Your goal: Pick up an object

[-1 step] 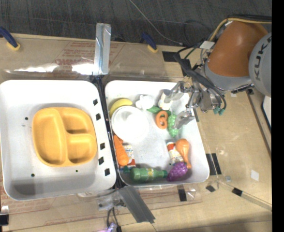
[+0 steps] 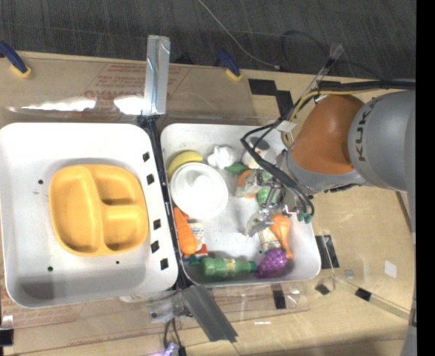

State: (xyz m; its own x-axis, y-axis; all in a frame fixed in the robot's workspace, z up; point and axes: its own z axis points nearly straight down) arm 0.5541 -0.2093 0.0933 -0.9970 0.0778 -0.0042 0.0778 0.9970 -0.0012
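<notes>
Here, 2 white bins sit side by side on the bench. The left bin (image 2: 10, 199) holds a yellow tray (image 2: 98, 206) with 3 compartments, lying flat near its middle. In the right bin (image 2: 202, 133), a carrot (image 2: 185, 231) lies along the left wall, with a green bottle (image 2: 218, 265) on its side by the near wall and a white bowl (image 2: 199, 188) farther back, a yellow piece (image 2: 184, 158) just behind it. Purple grapes (image 2: 273, 261) rest in the near right corner, touching the bottle's end. The arm (image 2: 350, 143) reaches in from the right, its gripper (image 2: 265, 217) low over the bin's right half, just beside an orange toy (image 2: 282, 232). Whether the gripper is apart or together cannot be told at this size.
</notes>
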